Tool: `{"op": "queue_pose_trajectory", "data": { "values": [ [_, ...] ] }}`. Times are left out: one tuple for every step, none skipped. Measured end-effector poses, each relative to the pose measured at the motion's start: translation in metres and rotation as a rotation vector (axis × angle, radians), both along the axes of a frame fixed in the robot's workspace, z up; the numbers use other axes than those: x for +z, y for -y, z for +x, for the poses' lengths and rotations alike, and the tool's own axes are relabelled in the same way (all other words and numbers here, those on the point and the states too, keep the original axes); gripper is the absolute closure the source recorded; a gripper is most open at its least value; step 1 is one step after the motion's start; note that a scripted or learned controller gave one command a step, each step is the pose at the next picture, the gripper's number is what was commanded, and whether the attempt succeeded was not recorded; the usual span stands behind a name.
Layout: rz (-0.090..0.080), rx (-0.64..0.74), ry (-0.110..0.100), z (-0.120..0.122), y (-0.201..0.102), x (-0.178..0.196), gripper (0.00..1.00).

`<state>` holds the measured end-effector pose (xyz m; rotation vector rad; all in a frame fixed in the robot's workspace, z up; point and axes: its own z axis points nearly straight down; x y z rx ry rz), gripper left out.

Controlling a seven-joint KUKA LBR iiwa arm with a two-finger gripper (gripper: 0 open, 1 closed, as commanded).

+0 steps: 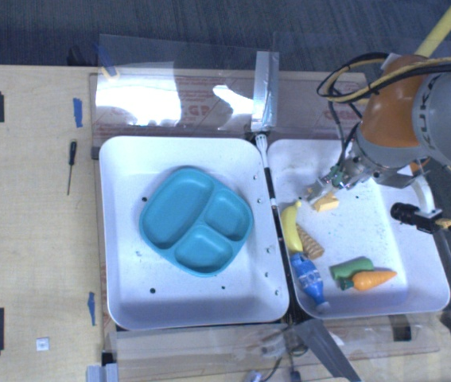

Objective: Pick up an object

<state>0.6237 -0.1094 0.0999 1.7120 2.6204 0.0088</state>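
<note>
Camera view: gripper (323, 191) at right bin (416, 297) upper left, over pale wedge-shaped block (326, 204); can't tell its grip. Glossy blue divided plate (197, 220) frame center-left.

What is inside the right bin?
The right bin holds a banana, a waffle piece, a blue bottle, a carrot on a green piece, and a yellow block at the gripper.

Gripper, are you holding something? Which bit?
Cannot tell. The gripper sits right over a small yellow block in the right bin, but no grip shows.
</note>
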Motion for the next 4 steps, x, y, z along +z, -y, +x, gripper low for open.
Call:
{"op": "queue_pose_trajectory", "data": {
  "values": [
    [0.000,0.146,-0.002,-0.009,-0.064,0.089,1.00],
    [-0.001,0.207,-0.008,0.011,-0.078,0.085,1.00],
    [-0.003,0.320,0.000,0.018,-0.082,0.173,1.00],
    [0.000,0.430,-0.016,-0.037,-0.121,0.092,1.00]
  ]
}}
